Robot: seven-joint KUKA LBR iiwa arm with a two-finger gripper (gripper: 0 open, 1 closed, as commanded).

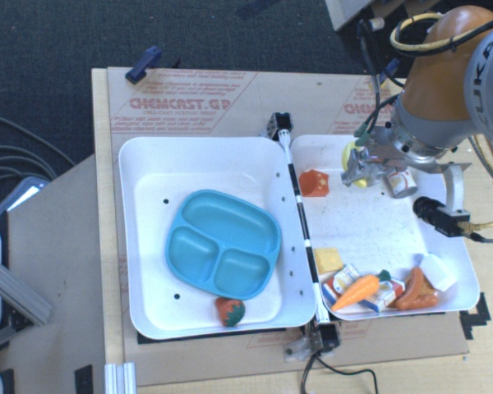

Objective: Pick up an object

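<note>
Two bins sit on the tabletop; the end effector point(360, 171) hangs over the right bin point(378, 220), its state impossible to tell. It could miss the yellow toy point(359, 179) beneath, or nudge it away.

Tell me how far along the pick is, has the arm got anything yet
Nothing looks picked yet. The claw hangs over the far end of the right bin, at a small yellow object, but a grip cannot be confirmed from this angle. The orange block, the carrot and the other toys near it lie in that bin. The strawberry and blue tray lie in the left bin.
</note>
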